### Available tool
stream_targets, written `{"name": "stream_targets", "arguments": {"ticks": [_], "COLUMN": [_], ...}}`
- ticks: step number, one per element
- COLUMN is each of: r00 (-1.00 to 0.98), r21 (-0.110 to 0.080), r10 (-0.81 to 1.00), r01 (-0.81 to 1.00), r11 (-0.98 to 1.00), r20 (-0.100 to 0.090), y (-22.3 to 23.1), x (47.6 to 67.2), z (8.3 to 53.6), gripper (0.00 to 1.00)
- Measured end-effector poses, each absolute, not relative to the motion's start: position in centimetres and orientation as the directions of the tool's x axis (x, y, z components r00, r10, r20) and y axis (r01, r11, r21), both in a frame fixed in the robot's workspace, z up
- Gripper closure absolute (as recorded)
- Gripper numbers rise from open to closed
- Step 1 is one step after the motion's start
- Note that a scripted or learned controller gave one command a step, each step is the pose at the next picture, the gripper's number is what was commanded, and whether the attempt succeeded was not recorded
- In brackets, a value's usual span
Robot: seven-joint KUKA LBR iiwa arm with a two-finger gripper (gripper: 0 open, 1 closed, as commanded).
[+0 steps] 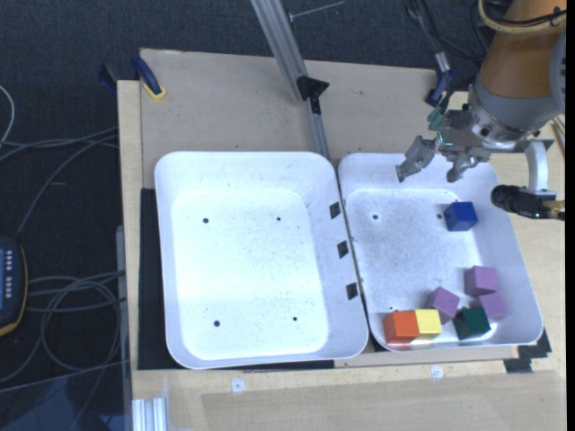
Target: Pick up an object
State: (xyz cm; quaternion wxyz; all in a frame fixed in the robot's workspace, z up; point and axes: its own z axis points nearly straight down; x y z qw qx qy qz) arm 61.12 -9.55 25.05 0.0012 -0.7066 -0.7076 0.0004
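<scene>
While the arm (519, 57) reaches over the right bin (395, 241), the tool (433, 169) hangs above that bin's far rim with fingers spread apart, gripping nothing. A blue block (460, 215) lies just nearer than the tool. Purple blocks (483, 280), a green block (470, 322), a yellow block (428, 322) and an orange block (402, 325) cluster at the bin's near right corner.

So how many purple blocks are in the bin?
3, all in the right bin, near its front right corner: one by the right wall, one just below it, and one left of those, behind the yellow block.
</scene>
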Motion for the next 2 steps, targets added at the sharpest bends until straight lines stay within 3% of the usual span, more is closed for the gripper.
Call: {"name": "stream_targets", "arguments": {"ticks": [1, 2], "r00": [-0.001, 0.001], "r21": [-0.002, -0.008], "r10": [1.0, 1.0], "r01": [1.0, 1.0], "r11": [0.001, -0.001], "r20": [0.001, 0.001], "y": [-9.6, -10.1], "x": [61.1, 61.1], "z": [25.0, 18.9], "gripper": [0.0, 0.0]}}
